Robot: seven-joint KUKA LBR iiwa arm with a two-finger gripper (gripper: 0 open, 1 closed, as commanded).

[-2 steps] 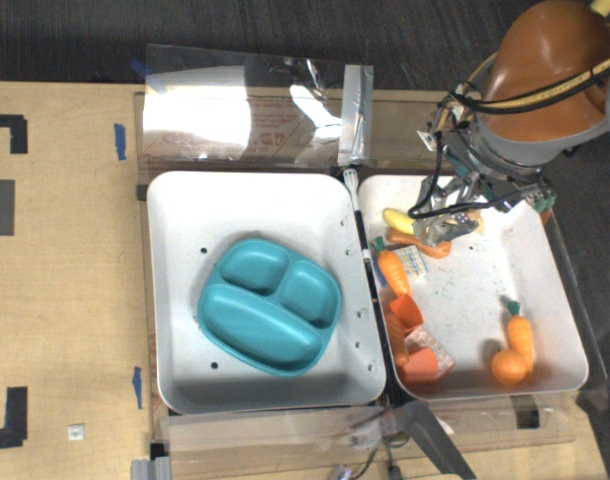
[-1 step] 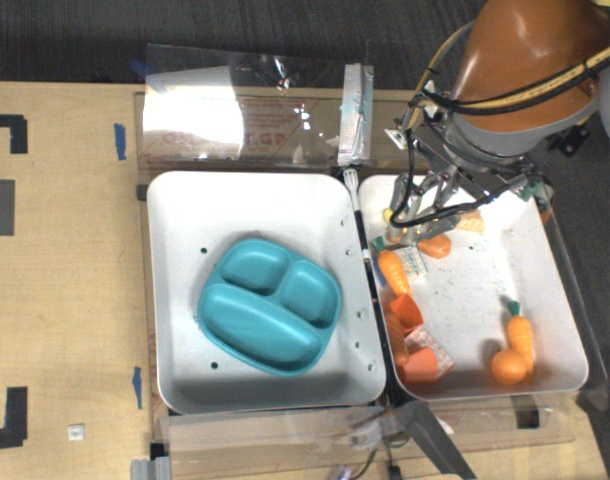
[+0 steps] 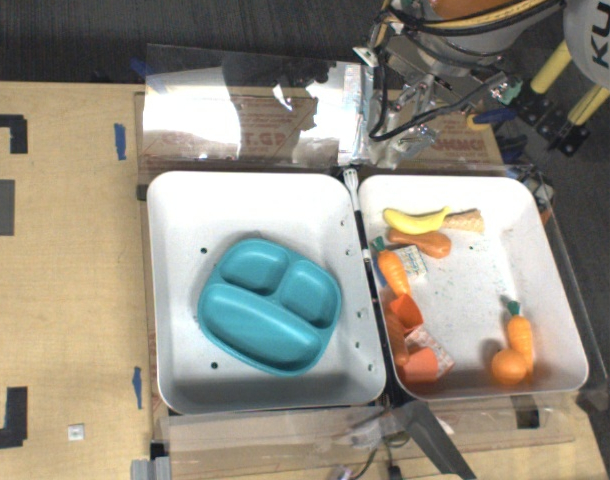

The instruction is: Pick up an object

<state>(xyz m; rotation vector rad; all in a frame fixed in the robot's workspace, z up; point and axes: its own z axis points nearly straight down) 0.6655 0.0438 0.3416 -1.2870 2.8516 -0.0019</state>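
Hanging high above the back edge of the bench, the gripper (image 3: 417, 103) sits over the far rim of the right bin (image 3: 557, 258), not down inside it. Wires and metal bits crowd around it, so I cannot tell what its tips are doing, and nothing seems to be carried there.

All the toys to pick from lie in the right bin. A yellow banana (image 3: 416, 220) rests near the back, touching an orange sausage (image 3: 425, 244) just below it. A carrot (image 3: 394, 274) lies along the left wall, with a red piece (image 3: 419, 365) farther toward the front. Another carrot (image 3: 521, 334) and an orange ball (image 3: 509, 367) sit together in the front right corner.

The left bin (image 3: 175, 228) holds a blue tray (image 3: 270, 305) with three sections.

I think the picking has not started yet. Next, the arm needs to choose one toy, move over it, and come straight down. The banana looks closest. The toys by the left wall are packed tight, so those may be harder to grab.
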